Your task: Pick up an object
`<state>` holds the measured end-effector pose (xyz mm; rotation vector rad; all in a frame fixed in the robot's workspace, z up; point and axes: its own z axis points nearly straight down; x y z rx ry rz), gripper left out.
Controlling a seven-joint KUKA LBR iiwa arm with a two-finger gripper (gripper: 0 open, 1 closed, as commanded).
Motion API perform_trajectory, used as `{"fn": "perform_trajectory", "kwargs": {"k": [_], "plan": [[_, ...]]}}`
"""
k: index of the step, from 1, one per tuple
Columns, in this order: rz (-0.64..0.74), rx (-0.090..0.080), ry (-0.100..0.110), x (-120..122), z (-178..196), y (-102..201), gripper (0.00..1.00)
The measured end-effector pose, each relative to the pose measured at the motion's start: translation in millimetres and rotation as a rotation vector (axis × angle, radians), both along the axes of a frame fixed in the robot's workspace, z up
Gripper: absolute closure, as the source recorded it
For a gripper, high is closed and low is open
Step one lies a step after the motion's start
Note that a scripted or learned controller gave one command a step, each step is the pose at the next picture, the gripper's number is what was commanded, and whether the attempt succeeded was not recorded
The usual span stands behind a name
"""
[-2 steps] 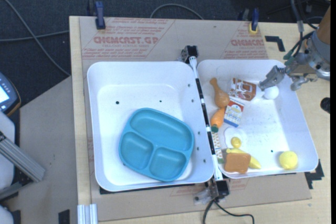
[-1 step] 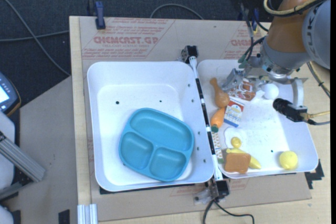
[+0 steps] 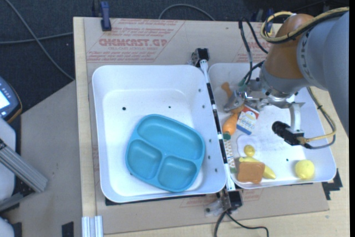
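— Where is your claw now?
— My claw (image 3: 239,98) hangs low in the right bin (image 3: 319,114), near its left wall, just above the small carton (image 3: 247,120) and the orange carrot (image 3: 229,122).
— Does it hold something?
— I cannot tell. Nothing looks lifted yet.

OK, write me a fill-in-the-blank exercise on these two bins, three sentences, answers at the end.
1. The blue divided plate lies in the ______ bin as the camera sees it.
2. The divided plate has ______ compartments.
3. The yellow lemon-like fruit sits in the right bin, near its front ______ corner.

Missing words: left; three; right
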<state>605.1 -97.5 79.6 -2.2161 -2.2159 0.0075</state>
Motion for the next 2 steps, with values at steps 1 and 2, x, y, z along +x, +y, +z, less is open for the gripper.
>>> {"fn": "perform_trajectory", "kwargs": {"k": [1,2], "plan": [[-0.001,-0.002,-0.010,2,16,-1,1.00],[0.007,-0.001,-0.020,-24,135,54,1.00]]}}
